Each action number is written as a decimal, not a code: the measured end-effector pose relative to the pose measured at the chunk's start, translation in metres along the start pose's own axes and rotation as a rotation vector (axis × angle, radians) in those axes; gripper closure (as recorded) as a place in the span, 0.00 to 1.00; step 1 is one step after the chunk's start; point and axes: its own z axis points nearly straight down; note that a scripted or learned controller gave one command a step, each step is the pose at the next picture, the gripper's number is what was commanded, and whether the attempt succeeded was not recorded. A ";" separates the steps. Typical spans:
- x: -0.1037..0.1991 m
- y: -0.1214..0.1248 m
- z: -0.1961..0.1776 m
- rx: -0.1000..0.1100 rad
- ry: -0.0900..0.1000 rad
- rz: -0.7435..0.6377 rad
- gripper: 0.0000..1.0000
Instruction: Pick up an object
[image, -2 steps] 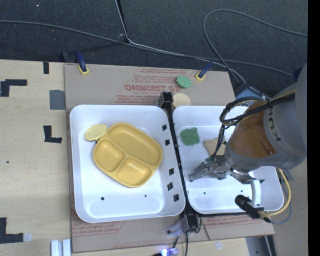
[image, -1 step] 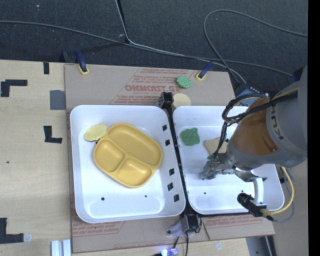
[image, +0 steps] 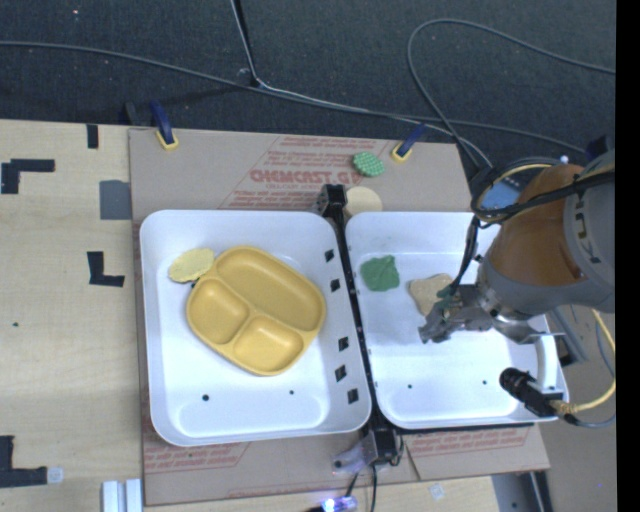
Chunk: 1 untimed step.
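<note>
Camera view, from my remote desk: the arm (image: 545, 245) reaches over the right bin (image: 450, 405), its gripper (image: 437, 327) low beside the tan piece (image: 428, 290) and green piece (image: 379, 272), grip state unreadable, nothing visibly lifted, so the pick remains undone.

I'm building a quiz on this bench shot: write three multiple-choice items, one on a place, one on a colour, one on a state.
1. Where does the yellow divided tray lie?
A. left bin
B. right bin
C. on the cardboard

2. What colour is the flat piece in the right bin, near the divider?
A. red
B. green
C. blue

3. Where is the tool?
A. over the left bin
B. low in the right bin, beside the tan piece
C. outside both bins

Key: 1 A, the tray fills the left bin. 2 B, the piece is green. 3 B, the tool sits just below the tan piece.
</note>
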 end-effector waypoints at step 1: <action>-0.002 -0.006 -0.060 -0.001 0.000 -0.001 1.00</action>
